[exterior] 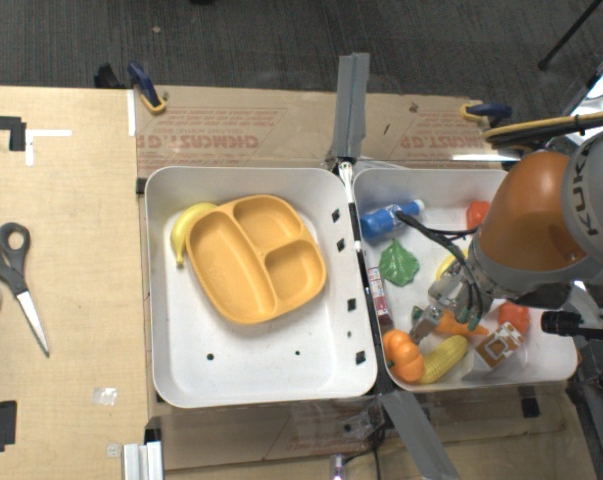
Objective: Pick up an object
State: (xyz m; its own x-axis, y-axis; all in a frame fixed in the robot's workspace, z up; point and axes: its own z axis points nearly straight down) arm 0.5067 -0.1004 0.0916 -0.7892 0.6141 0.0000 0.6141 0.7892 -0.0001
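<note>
Hanging low over the right bin [551, 368], the gripper [443, 313] sits near that bin's front edge, a little in from its left wall, with the grey arm and its orange band [526, 218] crowding the bin's right half from above. The relation that matters is a short one: the yellow corn-shaped toy [443, 358] lies just below the fingertips in the camera view, toward the bin's front edge, its long axis running slantwise from the front-left up toward the right, and its left end touches the orange round fruit [405, 356] tucked in the front-left corner. A small orange piece [459, 323] lies right against the fingers, but whether it is caught between them or merely lies beside them cannot be told, and how wide the jaws stand is likewise unclear at this size. Judging from this, the corn toy is the nearest candidate, and a grasp across its narrow width would call for the fingers to straddle that slanted axis. Farther off in the same bin lie a green leafy toy [399, 265] by the left wall and a blue bottle-like toy [383, 219] near the back-left corner. The left bin [181, 368] carries a yellow divided plate [256, 258] with a banana [186, 228] at its back-left side, well apart from the gripper.
</note>
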